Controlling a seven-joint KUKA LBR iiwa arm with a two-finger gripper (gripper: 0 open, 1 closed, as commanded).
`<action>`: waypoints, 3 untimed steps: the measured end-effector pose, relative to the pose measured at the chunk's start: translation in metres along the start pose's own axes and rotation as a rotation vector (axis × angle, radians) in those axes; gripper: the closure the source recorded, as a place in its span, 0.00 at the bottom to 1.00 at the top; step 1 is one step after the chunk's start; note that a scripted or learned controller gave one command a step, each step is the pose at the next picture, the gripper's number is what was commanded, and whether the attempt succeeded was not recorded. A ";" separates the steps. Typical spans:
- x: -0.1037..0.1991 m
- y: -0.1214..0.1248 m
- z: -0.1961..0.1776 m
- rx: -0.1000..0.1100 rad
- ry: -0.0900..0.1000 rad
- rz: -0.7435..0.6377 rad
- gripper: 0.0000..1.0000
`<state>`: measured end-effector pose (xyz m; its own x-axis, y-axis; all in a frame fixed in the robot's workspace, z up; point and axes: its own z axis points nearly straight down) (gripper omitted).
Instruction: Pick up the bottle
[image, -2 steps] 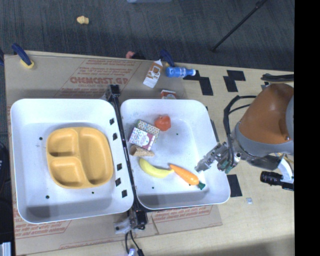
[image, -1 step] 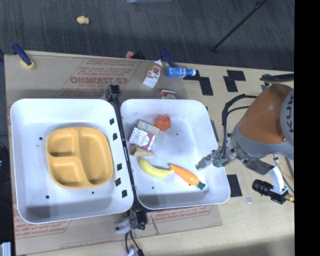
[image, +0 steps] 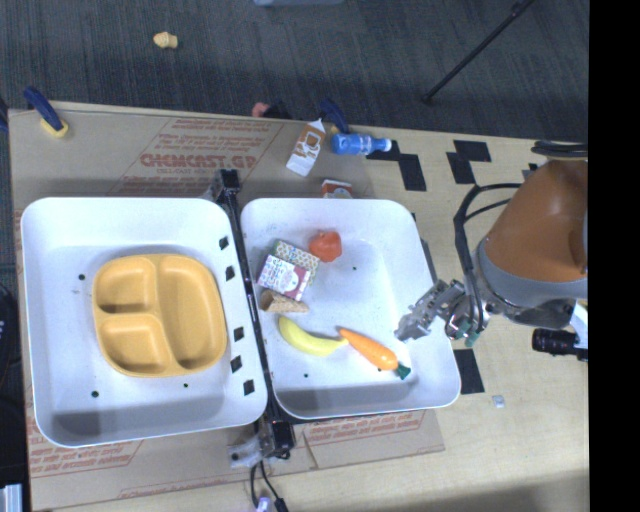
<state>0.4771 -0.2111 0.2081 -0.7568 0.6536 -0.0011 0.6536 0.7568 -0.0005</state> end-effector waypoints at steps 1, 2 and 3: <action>0.000 0.000 -0.010 0.000 0.000 0.211 1.00; 0.016 0.017 0.061 0.002 0.006 0.558 1.00; 0.000 0.000 -0.030 0.000 0.001 0.479 1.00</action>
<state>0.4769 -0.2113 0.2380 -0.3708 0.9287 -0.0004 0.9287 0.3708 -0.0003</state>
